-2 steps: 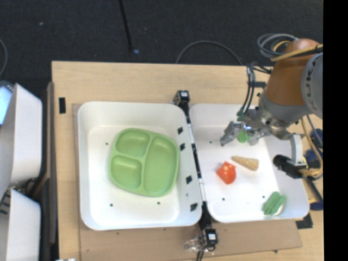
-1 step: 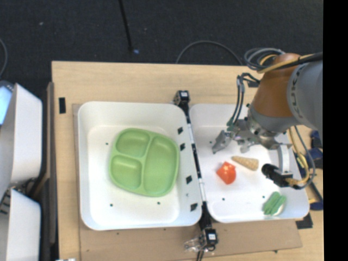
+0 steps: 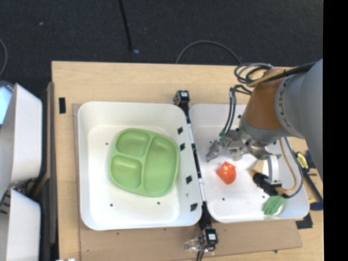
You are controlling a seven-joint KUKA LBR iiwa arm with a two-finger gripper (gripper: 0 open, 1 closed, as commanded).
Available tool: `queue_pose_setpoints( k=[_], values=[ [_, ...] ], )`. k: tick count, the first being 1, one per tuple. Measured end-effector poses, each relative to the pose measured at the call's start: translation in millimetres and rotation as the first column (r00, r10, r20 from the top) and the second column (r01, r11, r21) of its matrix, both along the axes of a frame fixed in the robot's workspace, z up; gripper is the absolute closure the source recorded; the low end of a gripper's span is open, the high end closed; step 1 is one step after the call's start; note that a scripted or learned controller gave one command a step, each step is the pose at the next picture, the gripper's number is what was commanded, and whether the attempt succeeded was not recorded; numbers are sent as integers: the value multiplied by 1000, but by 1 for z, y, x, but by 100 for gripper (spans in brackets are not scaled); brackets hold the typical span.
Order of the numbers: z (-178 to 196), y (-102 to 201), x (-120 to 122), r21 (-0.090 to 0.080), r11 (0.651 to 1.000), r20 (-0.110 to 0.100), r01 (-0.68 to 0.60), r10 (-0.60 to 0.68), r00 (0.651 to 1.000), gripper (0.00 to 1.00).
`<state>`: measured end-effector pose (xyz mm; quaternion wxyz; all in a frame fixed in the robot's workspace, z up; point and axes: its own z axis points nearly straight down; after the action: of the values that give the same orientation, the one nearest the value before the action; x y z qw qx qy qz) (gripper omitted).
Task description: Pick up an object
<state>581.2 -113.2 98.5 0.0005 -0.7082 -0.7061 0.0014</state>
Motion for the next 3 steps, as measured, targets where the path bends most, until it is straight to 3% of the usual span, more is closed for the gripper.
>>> queue_pose_setpoints(
  k=[1, 2, 3],
  values=[
    [14, -1, 2, 1, 1000, 6, 5, -5, 1000, 100],
    [61, 1, -3, 0, 1000, 8, 3, -3, 1000, 100],
    [114, -3, 8, -1, 1000, 9, -5, 5, 1000, 100]
  ],
)
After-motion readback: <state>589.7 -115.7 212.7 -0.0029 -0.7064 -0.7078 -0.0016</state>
